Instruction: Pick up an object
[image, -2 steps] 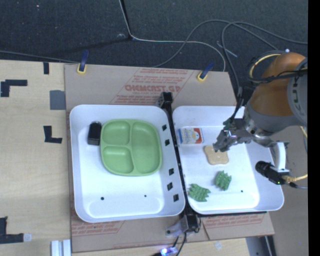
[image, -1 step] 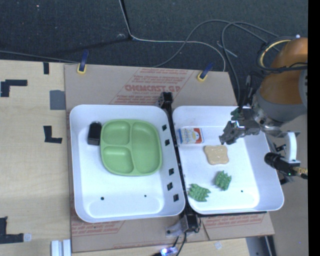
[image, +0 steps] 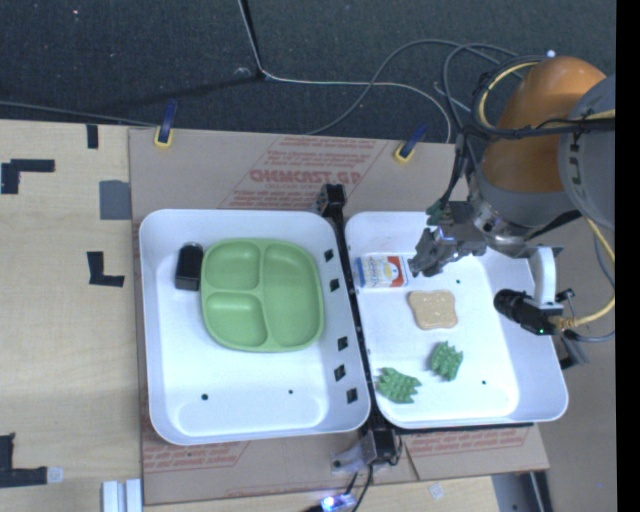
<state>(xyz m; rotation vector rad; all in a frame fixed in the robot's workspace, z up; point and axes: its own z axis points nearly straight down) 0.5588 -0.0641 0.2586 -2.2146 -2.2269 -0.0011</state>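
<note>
White plastic bins sit side by side on the surface, and the right bin carries the loose candidates for the pick. The gripper hangs low over that bin's far left part, just beside a small carton lying against the dividing wall; whether it is released or clenched I cannot tell, as the dark fingertips blur together from this slant. A tan toast slice lies near the bin's middle, with two green leafy toys toward the near edge.

The likeliest failure, in my judgement, is a descent landing between carton and toast, gripping neither. The carton's closeness to the wall could block one finger or push it flat against the rim. The toast looks thin and may slip out. In the left bin, a green divided plate and a black block lie well apart from the arm.
</note>
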